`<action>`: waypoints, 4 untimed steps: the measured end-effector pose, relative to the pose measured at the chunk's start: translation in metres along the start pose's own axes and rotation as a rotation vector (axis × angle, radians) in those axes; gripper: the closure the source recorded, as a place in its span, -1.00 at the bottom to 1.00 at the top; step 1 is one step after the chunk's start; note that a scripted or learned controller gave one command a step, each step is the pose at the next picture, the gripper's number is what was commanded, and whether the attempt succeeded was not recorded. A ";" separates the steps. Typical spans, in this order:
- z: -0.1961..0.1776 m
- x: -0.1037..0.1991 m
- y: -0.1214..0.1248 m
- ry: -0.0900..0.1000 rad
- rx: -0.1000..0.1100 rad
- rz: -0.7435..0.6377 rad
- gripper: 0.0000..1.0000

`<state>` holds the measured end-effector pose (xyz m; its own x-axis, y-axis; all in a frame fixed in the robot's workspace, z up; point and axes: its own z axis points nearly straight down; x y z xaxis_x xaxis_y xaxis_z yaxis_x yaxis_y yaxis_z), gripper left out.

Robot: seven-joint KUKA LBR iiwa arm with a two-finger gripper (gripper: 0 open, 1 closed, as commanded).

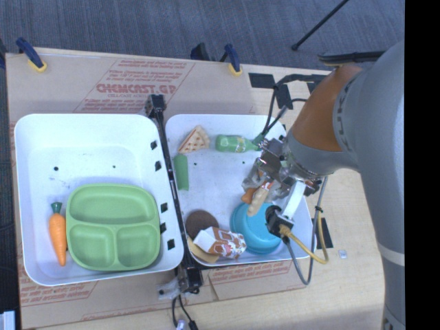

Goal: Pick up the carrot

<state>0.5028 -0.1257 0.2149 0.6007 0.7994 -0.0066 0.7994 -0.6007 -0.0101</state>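
A small orange toy carrot (58, 234) lies in the left bin beside a green divided plate (113, 226) — likely light, rigid, slick, best pinched mid-body — while the gripper (260, 190), its opening unclear, hovers over the right bin.

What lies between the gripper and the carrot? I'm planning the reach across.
The gripper hangs over the right bin, near the blue bowl. The carrot lies at the left bin's far left. Between them sit both bins' adjoining walls and the green divided plate, right beside the carrot.
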 end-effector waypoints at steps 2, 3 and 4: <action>0.017 0.057 -0.056 0.001 0.004 0.698 1.00; -0.078 0.138 -0.129 0.011 0.001 0.592 1.00; -0.052 0.097 -0.107 0.003 0.004 0.310 1.00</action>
<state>0.4762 0.0165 0.2669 0.8157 0.5785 -0.0075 0.5784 -0.8157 -0.0119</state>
